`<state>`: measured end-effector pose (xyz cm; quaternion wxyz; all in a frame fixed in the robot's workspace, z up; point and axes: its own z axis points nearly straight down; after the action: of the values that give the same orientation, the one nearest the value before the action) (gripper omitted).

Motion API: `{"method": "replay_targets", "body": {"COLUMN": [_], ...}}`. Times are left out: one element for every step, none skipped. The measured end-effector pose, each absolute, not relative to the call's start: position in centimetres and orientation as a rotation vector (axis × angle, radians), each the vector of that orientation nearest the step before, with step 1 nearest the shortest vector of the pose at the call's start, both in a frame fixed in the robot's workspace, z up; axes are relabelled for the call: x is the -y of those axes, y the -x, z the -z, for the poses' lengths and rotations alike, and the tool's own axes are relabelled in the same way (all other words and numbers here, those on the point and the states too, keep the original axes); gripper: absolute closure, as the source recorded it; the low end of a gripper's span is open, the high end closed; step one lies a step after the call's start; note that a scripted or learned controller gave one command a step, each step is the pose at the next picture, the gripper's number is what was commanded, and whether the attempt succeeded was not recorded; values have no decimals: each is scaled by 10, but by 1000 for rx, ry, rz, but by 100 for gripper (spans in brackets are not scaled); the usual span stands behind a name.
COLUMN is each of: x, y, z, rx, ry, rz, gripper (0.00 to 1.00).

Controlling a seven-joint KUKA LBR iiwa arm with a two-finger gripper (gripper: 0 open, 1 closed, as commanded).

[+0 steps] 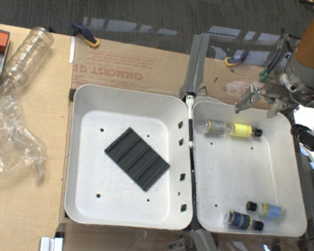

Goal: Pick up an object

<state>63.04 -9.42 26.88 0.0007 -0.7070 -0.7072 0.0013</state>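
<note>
My gripper [259, 106] hangs above the far rim of the right bin [295, 170], its two fingers spread apart with nothing between them. Just below it in that bin lies a yellow bottle [233, 129], long axis running left to right, dark cap pointing right. Two small blue bottles [254, 217] lie near the bin's near right corner. The left bin [83, 158] holds one dark ribbed slab [136, 158], set diagonally. The cardboard [119, 67] behind bears red print, reading upside down, something like "CHEMCAST".
</note>
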Motion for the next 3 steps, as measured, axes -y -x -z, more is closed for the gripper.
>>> {"method": "replay_targets", "body": {"x": [147, 196, 198], "y": [-537, -486, -477], "z": [-153, -247, -92], "rx": [2306, 2584, 2549], "ry": [2128, 1789, 1835], "rz": [-4, 0, 1], "gripper": [0, 0, 0]}}
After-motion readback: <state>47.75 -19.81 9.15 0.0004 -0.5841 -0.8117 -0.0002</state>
